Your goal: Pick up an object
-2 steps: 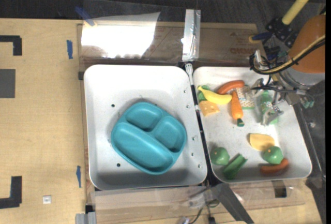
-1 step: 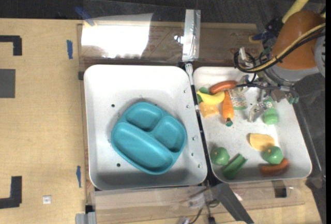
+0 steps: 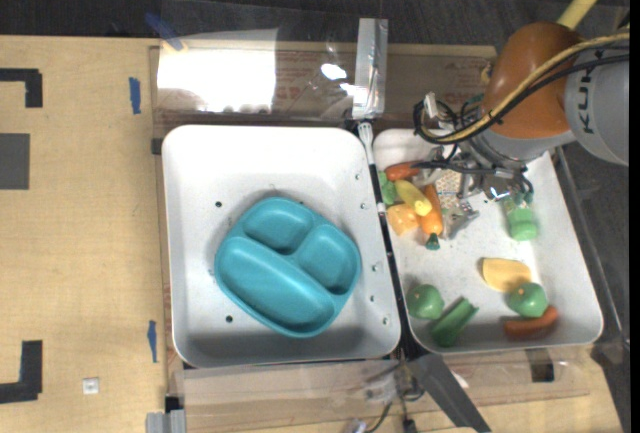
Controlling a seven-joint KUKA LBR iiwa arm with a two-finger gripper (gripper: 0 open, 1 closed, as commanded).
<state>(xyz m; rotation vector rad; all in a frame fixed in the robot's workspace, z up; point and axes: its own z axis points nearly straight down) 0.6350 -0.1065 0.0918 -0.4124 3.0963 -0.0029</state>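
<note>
The right bin (image 3: 580, 266) holds several toy foods. At its far left lie a yellow-orange piece (image 3: 403, 217), a small carrot (image 3: 429, 212) and a yellow-green piece (image 3: 410, 191). My gripper (image 3: 457, 198) hangs low over the bin's far part, just right of that cluster, under the orange wrist band (image 3: 530, 81). A green piece (image 3: 521, 222) lies to the gripper's right. Nearer the front sit a yellow slice (image 3: 505, 272), a green apple (image 3: 528, 299), a red piece (image 3: 530, 325), a green ball (image 3: 425, 300) and a dark green stick (image 3: 452, 320).
The left bin (image 3: 190, 161) holds a teal divided plate (image 3: 288, 264). A clear plastic sheet (image 3: 260, 71) lies behind the bins. Cables (image 3: 445, 126) loop off the wrist over the right bin's far edge.
</note>
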